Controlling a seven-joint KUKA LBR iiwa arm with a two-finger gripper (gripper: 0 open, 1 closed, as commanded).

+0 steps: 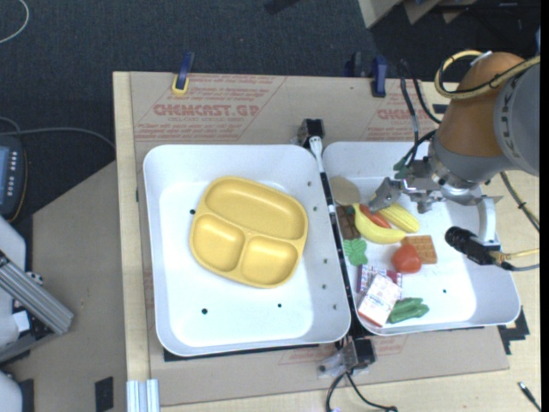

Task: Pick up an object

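Tool (pixel 393 197) hovers over right bin (pixel 502 303); grip state unclear. Banana (pixel 377 228) just below it, tomato (pixel 407 261) further below.

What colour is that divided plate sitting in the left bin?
Yellow. The divided plate shows plainly in the camera view, lying in the white left bin.

From my remote view, both white bins (pixel 163 230) look like smooth, slightly glossy plastic. The yellow divided plate (pixel 249 230) is glossy moulded plastic. The bench top (pixel 249 101) looks like matt brown paper or board, printed in red. The banana (pixel 377 228) appears smooth plastic. The arm (pixel 480 110) has a satin orange shell.
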